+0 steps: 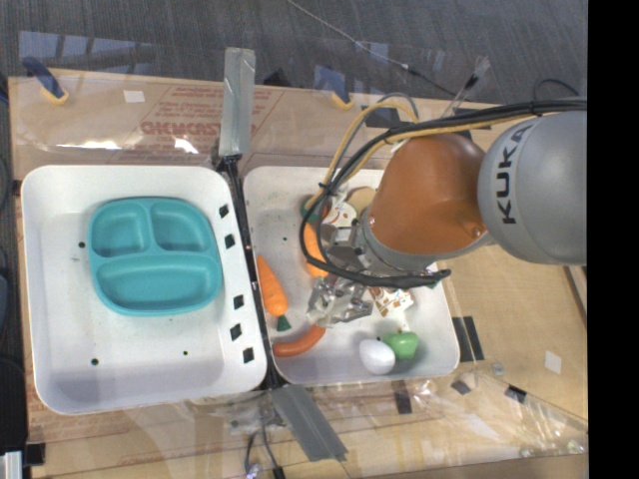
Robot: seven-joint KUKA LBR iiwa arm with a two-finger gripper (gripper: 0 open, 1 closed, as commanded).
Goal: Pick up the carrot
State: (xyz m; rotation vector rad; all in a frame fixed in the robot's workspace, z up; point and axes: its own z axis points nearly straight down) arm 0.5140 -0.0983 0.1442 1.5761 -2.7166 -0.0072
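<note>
The carrot [272, 286] is lying against the right bin's [439, 352] left wall, near a sausage [300, 341]. The gripper [334, 302] is hanging just right of it; I cannot tell its state.

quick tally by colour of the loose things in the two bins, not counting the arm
Teal: 1, the divided plate in the left bin
Orange: 2 plainly seen, the carrot and a curved orange piece in the right bin; another orange bit sits half hidden under the arm
White: 1, the egg-shaped thing
Green: 1, the small green thing
Total: 5 plainly seen
</note>
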